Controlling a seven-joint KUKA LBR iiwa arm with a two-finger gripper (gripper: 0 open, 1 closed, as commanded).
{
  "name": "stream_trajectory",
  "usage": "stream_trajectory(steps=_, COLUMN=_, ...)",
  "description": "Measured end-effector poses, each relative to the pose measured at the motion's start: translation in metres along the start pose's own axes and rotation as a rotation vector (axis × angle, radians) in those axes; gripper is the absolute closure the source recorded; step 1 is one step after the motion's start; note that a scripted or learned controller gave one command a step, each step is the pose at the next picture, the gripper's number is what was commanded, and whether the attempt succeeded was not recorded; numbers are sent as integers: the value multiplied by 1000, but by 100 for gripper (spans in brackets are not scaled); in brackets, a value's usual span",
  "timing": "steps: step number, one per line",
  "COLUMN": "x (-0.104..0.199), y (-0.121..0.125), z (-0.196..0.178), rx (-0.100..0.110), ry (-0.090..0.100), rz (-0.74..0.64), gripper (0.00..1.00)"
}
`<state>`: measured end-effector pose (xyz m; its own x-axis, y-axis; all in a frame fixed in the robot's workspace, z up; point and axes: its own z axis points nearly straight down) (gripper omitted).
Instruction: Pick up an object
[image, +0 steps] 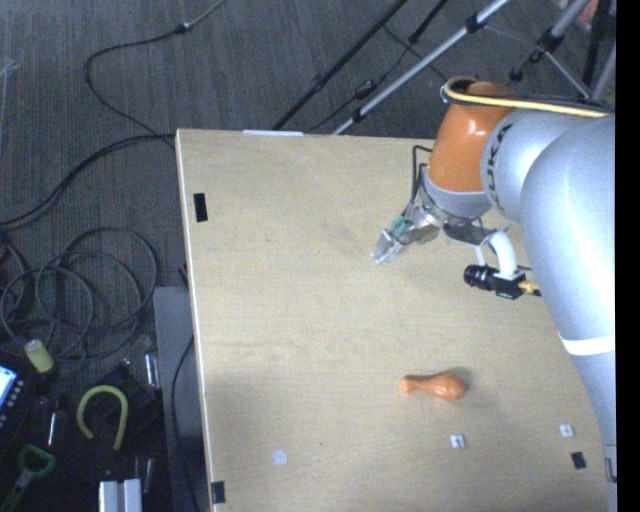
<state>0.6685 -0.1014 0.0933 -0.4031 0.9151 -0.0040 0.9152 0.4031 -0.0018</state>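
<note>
— Gripper (388, 248) position, measured from the orange object (436, 385)?

— Up the picture from it and slightly left, well apart. Hanging over bare tan board (290, 330), pointing down and left off the grey arm (560, 200), just below the orange band (470, 140).

— Fingers?

— Too small and blurred to judge; cannot tell how far apart. Nothing seen between them.

— Object itself?

— Lying flat on the board, nearer the lower edge than the gripper is. Bulbous at its right end, tapering to a thin neck at the left. Not touched by gripper or arm.

— Anything close to the object?

— Small white square mark (457, 440) just below and a little right of it. Another pale mark (566, 431) farther right, near the arm's silver body. Dark mark (579, 460) below that one.

— Farther off?

— Black rectangle (201, 207) far up and left of the object, near the board's left edge. Beyond that edge, on grey carpet: coiled black cables (80, 290), and a green hook-shaped thing (100, 410) roughly level with the object but far left. Tripod legs (430, 50) far above it, past the board's top edge.
</note>
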Motion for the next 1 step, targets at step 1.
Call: stream_trajectory(steps=1, x=-31, y=-74, z=-177, rx=-1, ry=1, rz=173, gripper=100)
